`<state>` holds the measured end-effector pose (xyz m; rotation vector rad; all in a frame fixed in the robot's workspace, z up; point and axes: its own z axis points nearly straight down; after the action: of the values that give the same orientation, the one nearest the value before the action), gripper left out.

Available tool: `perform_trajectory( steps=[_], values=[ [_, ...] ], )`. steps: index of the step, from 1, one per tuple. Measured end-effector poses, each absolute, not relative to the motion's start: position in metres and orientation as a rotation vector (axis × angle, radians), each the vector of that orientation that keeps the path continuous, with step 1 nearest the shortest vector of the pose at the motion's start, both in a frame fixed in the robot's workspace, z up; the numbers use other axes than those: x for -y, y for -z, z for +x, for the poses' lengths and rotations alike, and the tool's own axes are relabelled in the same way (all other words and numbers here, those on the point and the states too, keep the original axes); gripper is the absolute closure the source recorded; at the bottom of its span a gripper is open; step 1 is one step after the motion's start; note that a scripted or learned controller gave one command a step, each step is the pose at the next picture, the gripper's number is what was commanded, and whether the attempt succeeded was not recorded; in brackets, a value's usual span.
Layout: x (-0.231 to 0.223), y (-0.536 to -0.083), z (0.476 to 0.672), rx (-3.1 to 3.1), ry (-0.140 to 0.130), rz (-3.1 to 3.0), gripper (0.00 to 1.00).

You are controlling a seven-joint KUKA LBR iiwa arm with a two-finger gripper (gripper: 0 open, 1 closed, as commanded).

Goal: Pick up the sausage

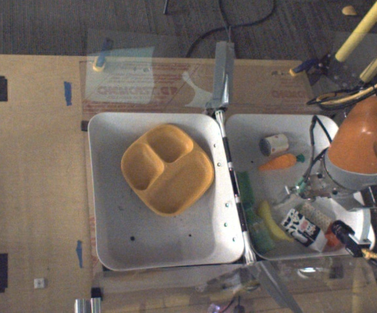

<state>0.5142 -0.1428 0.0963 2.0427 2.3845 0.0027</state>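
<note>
In the right bin [241, 135], a small reddish piece [332, 240] peeks out beside a black-and-white patterned carton [301, 225] near the front right corner; it may be the sausage, and most of it is hidden. My gripper [304, 188] hangs over the middle right of this bin, just below the carrot [282, 162] and above the carton. Nothing shows between its tips. The orange band of the arm [361, 142] covers the bin's right side.
The right bin also holds a grey can [274, 143], a banana [273, 220], a long green item [246, 189] by the left wall and a pale ribbed cylinder [316, 212]. A yellow divided plate [167, 168] lies in the left bin [110, 194].
</note>
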Motion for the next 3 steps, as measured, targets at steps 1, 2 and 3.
perform_trajectory(
  steps=[1, 2, 3],
  values=[
    [0.196, -0.088, 0.571, -1.926, -0.006, 2.474, 0.0],
    [0.207, -0.089, 0.514, -2.091, -0.015, 2.343, 0.0],
    [0.18, -0.088, 0.581, -1.743, -0.007, 2.607, 0.0]
  ],
)
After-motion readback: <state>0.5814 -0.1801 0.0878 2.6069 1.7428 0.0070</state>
